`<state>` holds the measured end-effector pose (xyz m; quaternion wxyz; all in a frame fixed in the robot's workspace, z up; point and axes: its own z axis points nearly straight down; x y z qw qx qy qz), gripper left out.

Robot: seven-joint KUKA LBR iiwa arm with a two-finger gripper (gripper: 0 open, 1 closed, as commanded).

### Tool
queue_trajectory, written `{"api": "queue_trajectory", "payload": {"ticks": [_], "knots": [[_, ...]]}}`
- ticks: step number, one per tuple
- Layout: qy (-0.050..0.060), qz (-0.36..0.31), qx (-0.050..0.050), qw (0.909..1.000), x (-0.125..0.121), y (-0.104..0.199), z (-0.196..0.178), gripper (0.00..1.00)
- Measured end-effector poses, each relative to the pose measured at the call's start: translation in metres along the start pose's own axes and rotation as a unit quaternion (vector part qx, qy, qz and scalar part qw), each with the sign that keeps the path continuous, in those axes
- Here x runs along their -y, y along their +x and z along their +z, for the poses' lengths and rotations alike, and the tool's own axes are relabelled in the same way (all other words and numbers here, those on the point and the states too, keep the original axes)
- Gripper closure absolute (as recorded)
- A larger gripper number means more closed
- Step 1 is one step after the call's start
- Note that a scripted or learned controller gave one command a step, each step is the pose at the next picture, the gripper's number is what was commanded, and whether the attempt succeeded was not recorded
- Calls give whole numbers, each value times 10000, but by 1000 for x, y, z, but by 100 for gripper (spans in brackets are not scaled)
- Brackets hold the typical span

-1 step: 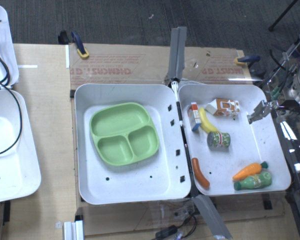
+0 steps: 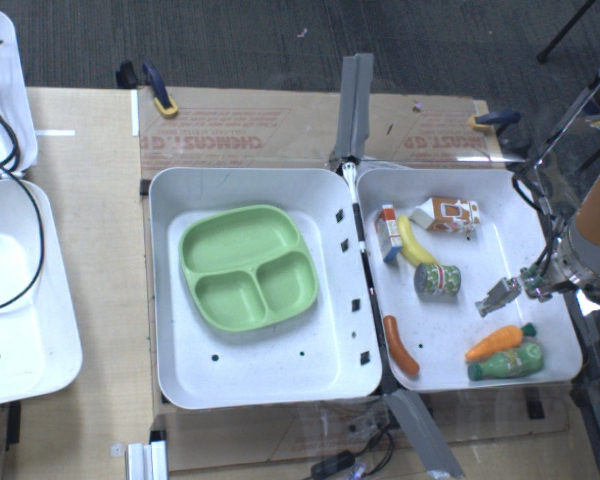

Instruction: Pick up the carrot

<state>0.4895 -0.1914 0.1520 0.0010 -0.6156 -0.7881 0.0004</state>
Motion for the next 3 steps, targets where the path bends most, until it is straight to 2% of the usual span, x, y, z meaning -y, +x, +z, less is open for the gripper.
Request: {"api": "queue_trajectory", "payload": {"ticks": [1, 2, 3], "knots": [[-4, -1175, 1, 9931, 13, -2, 61, 0], [-12, -1160, 2, 9933, 12, -2, 52, 100], [-11, -1162, 1, 9932, 12, -2, 52, 0]]}}
